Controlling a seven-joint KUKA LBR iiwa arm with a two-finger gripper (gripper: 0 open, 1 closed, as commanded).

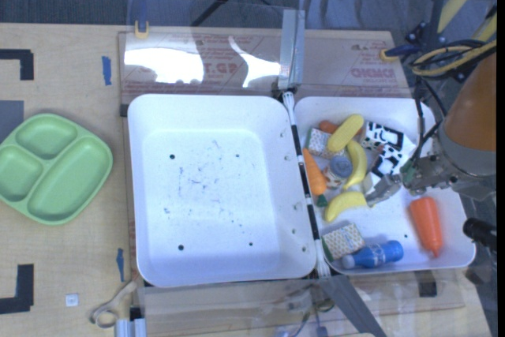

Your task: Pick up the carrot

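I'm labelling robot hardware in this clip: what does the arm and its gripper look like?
The arm comes in from the right as a rounded grey body with a broad orange band above the wrist. Dark cables run alongside it. The gripper is a small metallic grey assembly with pale, silvery fingers, ending over the right bin. No readable markings are visible.

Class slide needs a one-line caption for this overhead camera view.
Robot hand poised over the cluttered right bin, beside the orange carrot.
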